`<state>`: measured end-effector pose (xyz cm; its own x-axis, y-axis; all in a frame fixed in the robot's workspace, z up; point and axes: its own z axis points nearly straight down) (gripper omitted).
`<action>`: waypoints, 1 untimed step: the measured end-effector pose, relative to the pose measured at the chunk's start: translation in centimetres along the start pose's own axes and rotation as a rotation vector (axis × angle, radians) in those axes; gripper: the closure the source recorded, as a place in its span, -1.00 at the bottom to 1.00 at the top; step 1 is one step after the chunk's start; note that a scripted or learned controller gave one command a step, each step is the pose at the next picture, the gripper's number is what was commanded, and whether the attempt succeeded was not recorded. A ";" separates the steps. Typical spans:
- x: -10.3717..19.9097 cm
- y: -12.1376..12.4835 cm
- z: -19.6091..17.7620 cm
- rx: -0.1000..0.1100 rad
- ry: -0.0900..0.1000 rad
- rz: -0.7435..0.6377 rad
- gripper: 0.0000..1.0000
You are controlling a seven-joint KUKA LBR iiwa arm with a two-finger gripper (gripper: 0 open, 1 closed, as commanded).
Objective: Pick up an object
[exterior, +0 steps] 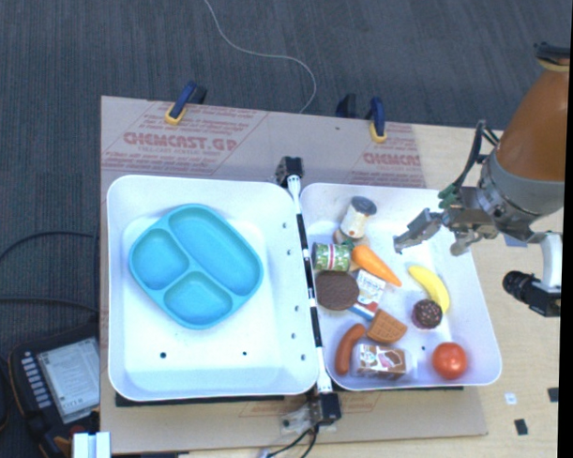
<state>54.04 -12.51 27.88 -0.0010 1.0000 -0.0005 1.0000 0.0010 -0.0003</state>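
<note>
The right bin (pixel 480 324) holds several toy foods: a small jar (pixel 358 216), a green can (pixel 331 257), a carrot (pixel 375 265), a banana (pixel 429 287), a brown cookie (pixel 337 291), a dark round piece (pixel 427 314), a tomato (pixel 449 359), a sausage (pixel 349 348) and a wrapped snack (pixel 380 361). My gripper (pixel 437 237) hangs over the bin's upper right part, above the banana and right of the jar. Its fingers are spread open with nothing between them.
The left bin (pixel 132 359) holds a blue divided plate (pixel 196 264). Clamps (pixel 377 119) hold the cardboard base at the back edge. A black divider rail (pixel 304 262) runs between the bins. A cable and a pendant (pixel 61 370) lie on the floor at left.
</note>
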 end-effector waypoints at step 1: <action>2.5 1.9 15.5 0.004 0.001 0.001 -1.00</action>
<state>55.93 -9.99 12.34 -0.0002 1.0000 0.0005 1.0000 0.0002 -0.0042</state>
